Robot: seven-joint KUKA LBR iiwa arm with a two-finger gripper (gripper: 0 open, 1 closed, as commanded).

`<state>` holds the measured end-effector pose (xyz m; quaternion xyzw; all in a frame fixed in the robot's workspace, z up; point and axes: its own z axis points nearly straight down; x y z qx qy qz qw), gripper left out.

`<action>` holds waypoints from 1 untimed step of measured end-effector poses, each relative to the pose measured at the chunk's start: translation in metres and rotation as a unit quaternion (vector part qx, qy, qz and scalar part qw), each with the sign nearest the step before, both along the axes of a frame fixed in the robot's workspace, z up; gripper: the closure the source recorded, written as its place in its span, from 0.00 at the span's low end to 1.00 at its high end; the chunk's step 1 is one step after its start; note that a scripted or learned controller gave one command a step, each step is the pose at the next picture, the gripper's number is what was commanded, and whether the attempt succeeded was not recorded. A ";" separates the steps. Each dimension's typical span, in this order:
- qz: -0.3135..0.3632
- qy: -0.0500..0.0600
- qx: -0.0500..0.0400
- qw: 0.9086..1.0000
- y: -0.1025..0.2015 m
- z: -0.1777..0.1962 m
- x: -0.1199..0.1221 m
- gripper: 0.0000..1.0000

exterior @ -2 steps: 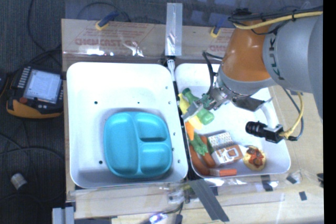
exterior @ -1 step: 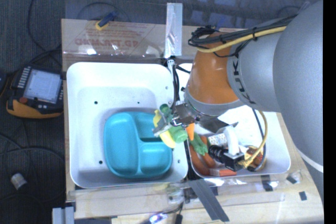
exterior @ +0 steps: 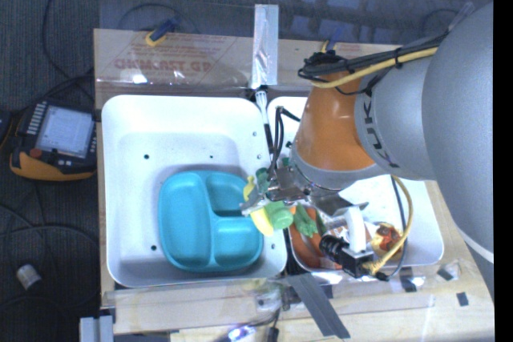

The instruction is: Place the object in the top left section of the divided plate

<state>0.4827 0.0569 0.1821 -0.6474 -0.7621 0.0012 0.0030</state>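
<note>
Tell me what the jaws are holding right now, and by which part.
Cannot be told: a yellow-green object sits right under the gripper at the blue divided plate's right edge, but the contact is hidden.

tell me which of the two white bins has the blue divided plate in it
The left bin holds the blue divided plate. The right bin instead has small orange and dark items under the arm.
</note>
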 end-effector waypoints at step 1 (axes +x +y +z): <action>0.000 0.000 0.000 1.000 0.000 0.000 0.000 0.00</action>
